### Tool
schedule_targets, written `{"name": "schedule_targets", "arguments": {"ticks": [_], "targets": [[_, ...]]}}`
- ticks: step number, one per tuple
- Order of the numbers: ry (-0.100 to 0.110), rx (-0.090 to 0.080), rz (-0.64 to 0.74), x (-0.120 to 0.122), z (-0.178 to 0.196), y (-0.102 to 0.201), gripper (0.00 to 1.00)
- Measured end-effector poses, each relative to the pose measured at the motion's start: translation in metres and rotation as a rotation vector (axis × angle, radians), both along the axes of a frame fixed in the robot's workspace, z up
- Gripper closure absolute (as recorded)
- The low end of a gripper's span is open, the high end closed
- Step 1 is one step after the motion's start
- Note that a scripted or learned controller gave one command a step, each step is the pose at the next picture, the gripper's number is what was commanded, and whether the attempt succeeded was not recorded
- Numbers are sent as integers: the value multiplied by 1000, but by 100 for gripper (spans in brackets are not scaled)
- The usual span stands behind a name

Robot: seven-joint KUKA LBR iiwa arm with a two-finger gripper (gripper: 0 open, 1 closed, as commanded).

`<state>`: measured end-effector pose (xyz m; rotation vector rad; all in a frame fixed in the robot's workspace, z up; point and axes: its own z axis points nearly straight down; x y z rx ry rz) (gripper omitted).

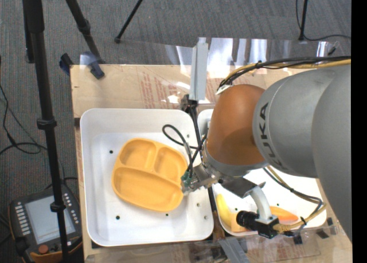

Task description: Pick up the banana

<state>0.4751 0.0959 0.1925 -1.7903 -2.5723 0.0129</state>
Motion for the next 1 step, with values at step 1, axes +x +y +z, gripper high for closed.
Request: {"name": "schedule_targets", "arguments": {"ticks": [1], "targets": [[0,0,-1,0,0,0,0]]}}
